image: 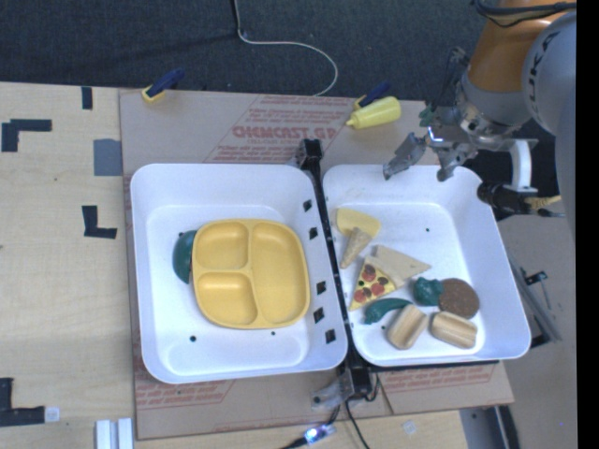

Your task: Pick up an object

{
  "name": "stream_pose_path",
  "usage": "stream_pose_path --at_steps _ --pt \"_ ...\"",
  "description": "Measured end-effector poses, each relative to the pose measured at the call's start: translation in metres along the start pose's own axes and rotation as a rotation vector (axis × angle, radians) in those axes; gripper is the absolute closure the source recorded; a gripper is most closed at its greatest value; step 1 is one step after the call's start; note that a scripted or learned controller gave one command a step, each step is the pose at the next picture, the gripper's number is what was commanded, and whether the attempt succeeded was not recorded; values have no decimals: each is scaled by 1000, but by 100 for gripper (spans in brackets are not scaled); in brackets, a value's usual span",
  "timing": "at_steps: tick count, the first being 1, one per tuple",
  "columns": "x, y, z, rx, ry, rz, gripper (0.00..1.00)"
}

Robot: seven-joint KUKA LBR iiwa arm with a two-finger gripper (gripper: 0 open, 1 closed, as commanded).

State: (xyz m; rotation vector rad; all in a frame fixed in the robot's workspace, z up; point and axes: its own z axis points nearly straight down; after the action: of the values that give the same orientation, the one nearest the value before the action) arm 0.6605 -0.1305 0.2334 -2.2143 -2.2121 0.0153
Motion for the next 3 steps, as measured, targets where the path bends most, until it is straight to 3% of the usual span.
stream_pose_path --at_steps 1,3 --pt "0 2 -9 -14 -2 -3 0" --pt "3 8 118 -7 -2 -3 0"
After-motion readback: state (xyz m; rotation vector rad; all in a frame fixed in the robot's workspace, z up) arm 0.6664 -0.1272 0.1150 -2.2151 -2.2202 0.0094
